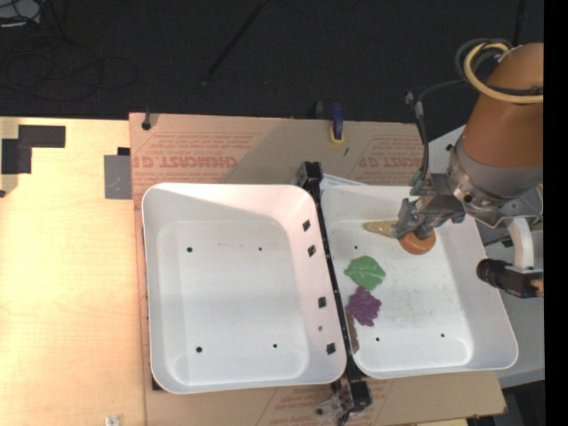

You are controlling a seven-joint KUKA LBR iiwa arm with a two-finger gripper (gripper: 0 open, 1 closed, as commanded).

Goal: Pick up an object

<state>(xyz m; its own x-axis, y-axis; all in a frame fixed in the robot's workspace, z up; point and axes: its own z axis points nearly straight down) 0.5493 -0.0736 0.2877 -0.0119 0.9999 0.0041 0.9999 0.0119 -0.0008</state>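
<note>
From above, my jaws [419, 224] sit low in the right bin [479, 349], right over an orange ball [418, 242]; I cannot tell their opening. A green leaf [366, 272] and purple piece [363, 306] lie nearby.

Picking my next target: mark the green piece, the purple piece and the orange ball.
green piece [366, 271]: camera view, middle of its top.
purple piece [363, 306]: camera view, its centre.
orange ball [418, 242]: camera view, lower visible part.
</note>
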